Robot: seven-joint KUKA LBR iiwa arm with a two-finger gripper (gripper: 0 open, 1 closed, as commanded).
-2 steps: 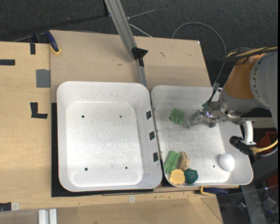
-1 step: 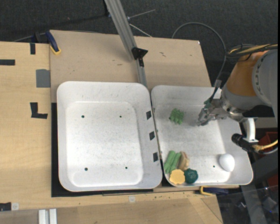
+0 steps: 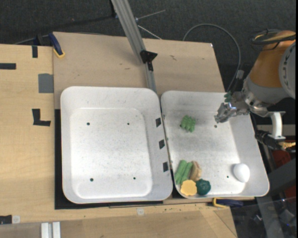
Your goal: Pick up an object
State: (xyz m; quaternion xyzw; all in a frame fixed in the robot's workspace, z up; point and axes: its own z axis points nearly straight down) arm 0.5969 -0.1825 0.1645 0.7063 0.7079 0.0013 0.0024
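Looking down at a slant, the camera view takes in two shallow white bins set side by side on a wooden bench. Reaching in from the right, the grey arm (image 3: 268, 78), with its orange band above the wrist, hangs over the far right part of the right bin (image 3: 216, 148). Its gripper (image 3: 221, 114) points down and to the left, close above the bin floor; nothing shows between its tips, and how wide they stand cannot be told at this size.

Nearest the gripper, to its left, lies a small green block (image 3: 187, 123), alone on open floor and apart from the tips. A white ball (image 3: 241, 172) rests toward the near right corner of the same bin, well apart from the gripper. A cluster sits against the near left wall: a long green piece (image 3: 182, 171), a tan piece (image 3: 195, 170) touching its right side, a yellow round piece (image 3: 188, 187) just nearer, and a dark teal piece (image 3: 203, 186) beside the yellow one. These four crowd one another and the wall.

The left bin (image 3: 109, 143) shows only speckled floor. A grey metal rail (image 3: 131, 29) slants in from the far edge and ends at a black clamp (image 3: 148, 56) above the seam between the bins. A thin cable (image 3: 213, 33) loops on the bench behind the right bin.
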